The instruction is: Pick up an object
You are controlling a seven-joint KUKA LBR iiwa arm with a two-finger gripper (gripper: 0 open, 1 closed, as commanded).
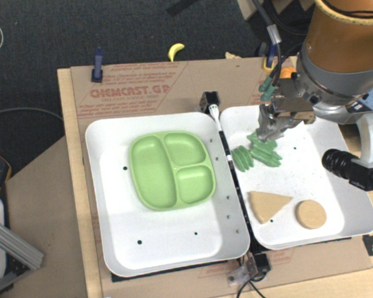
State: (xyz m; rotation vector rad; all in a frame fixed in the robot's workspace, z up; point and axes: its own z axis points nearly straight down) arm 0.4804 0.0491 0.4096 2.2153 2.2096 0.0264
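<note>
Tabletop (135,84) carried two white bins side by side. Left bin (113,203) held green divided plate (173,169), lying flat, likely waiting there as receiving spot. Right bin (349,225) held green bean pods (255,155), tan wedge (269,204), tan round biscuit (311,214). Pincer (271,133) hung low, tips at pods; open or closed: could not tell. Pods judged target, not lifted.

The arm (342,34) is running off the top and right edges, its upper part cut away; the pincer (270,130) is covering the far end of the green bean pieces (257,154), its fingers too blurred to read; the printed lettering on the table (129,90) is showing faint and partly illegible.
</note>
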